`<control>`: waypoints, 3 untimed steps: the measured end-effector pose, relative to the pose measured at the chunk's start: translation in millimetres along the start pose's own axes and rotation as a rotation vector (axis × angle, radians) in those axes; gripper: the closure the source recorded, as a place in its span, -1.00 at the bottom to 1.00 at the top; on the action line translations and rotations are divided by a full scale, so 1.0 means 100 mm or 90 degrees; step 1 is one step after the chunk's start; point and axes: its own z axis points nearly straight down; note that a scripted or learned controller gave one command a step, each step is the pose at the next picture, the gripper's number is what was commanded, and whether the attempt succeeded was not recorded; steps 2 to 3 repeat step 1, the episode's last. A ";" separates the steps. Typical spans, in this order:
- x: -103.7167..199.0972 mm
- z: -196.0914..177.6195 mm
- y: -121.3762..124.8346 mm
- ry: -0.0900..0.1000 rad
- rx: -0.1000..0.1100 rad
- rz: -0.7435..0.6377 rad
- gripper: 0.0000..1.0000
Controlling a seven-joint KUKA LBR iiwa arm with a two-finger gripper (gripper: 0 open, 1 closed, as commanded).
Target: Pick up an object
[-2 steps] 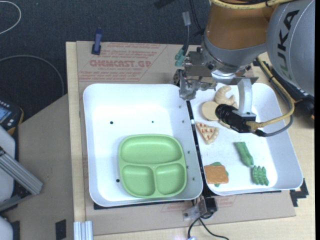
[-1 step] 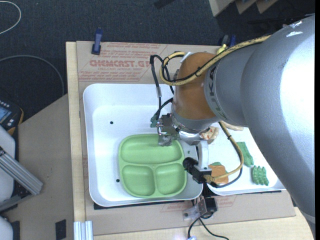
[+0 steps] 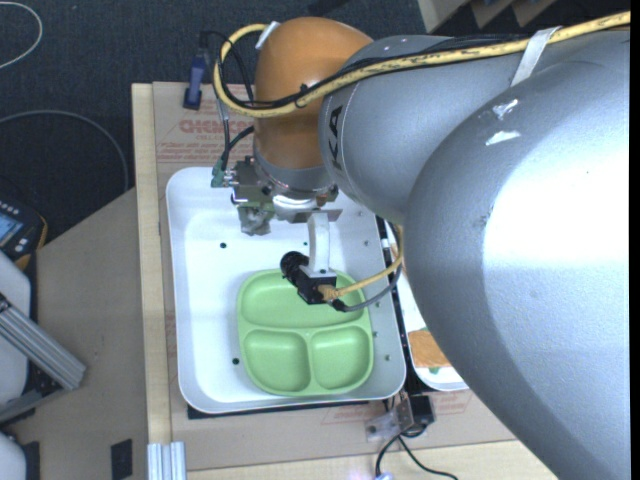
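Above the white bin [image 3: 200, 268] holding a green divided plate [image 3: 272, 356], the gripper [image 3: 256, 215] hangs just beyond the plate, its grip unreadable.

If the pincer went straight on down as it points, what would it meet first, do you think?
Probably the bare floor of the white bin, beside the far rim of the green plate; the pincer points there, though depth is unclear.
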 end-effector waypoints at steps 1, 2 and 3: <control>-1.14 -0.03 0.60 -0.006 0.003 0.013 1.00; -1.14 -0.03 0.60 -0.006 0.003 0.013 1.00; -1.14 -0.03 0.60 -0.006 0.003 0.013 1.00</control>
